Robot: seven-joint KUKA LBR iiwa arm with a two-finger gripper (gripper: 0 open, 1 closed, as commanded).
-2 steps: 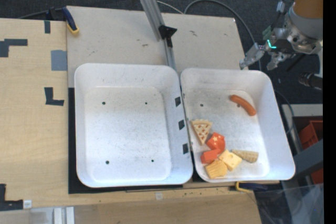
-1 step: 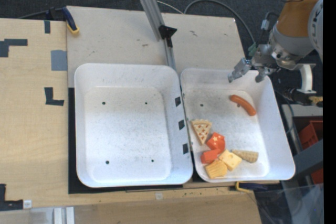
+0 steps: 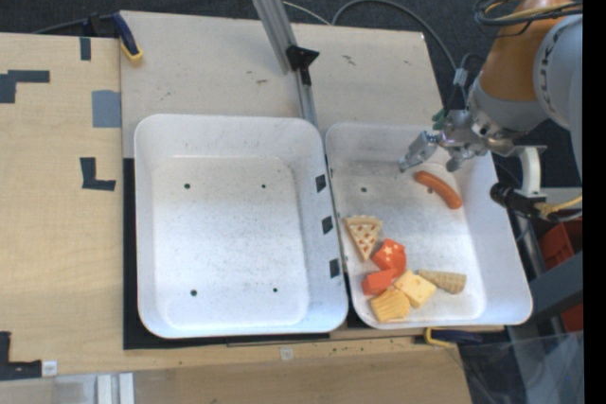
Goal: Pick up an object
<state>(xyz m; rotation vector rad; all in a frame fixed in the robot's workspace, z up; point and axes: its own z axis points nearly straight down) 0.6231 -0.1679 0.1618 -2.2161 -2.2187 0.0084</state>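
The grey arm with its orange band reached in from the right edge of the frame, and its two-finger gripper hung over the upper part of the shallow white right-hand bin. The fingers were spread and released, one pointing left toward the bin's middle and the other lying nearer the wrist, with nothing between them.

Just below and slightly right of the fingertips lay a small orange-red sausage-shaped toy, slanting down to the right on the bin floor. It lay very near the gripper, though whether a finger touched it could not be told from this slanted view. It looked like the likeliest target for the pick.

Lower in the same bin sat a loose cluster: a tan waffle-patterned wedge, a red chunky piece with another red-orange piece just below it, two yellow cheese-like blocks touching each other, and a tan cone-shaped piece to their right. The white left-hand bin lay alongside, its floor speckled.

By my reading, the step in hand was the approach, with the grasp not yet made. The next move would call for centring the open fingers across the sausage toy's narrow width, descending to the bin floor, and closing before lifting. Its round shape might let it roll or squirt out if the fingers closed off-centre.

No brand, label or legible writing could be made out anywhere.
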